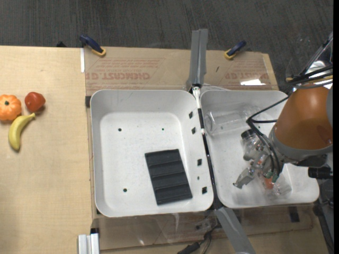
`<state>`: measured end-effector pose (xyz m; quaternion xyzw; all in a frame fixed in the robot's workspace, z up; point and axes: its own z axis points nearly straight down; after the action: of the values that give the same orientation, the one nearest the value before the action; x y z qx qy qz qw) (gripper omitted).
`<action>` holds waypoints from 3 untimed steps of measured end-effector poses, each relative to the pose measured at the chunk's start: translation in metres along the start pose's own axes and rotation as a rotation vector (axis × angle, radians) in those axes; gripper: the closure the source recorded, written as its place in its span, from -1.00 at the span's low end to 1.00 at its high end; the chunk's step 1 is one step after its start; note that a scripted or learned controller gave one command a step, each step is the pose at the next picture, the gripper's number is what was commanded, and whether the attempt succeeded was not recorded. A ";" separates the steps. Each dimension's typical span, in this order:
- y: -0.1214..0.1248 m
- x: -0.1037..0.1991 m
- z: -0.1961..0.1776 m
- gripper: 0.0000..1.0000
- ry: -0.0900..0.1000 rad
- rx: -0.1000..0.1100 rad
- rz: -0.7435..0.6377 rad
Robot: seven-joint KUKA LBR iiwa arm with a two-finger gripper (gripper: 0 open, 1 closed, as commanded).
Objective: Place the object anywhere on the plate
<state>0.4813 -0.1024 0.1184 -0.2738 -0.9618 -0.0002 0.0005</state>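
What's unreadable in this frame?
- Pincer, camera view: small and cluttered with cables, open or shut can't be told.
- Clear objects in the right bin: transparent on white, with faint outlines.
- Right bin's far side: covered by the arm.
- A plate: the dark ridged slab in the left bin may stand in for it.

Plate point(168, 176): dark grey/black, rectangular, ribbed in three or four bands, lying flat in the left bin point(106, 157), toward its near right part, slightly rotated. Object: clear plastic item point(225, 121), hard to make out, lying in the right bin's point(302, 194) far left corner.
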 end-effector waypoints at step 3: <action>0.054 0.036 -0.143 -1.00 -0.004 0.000 0.083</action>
<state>0.4789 -0.0373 0.2616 -0.3136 -0.9496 0.0001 -0.0012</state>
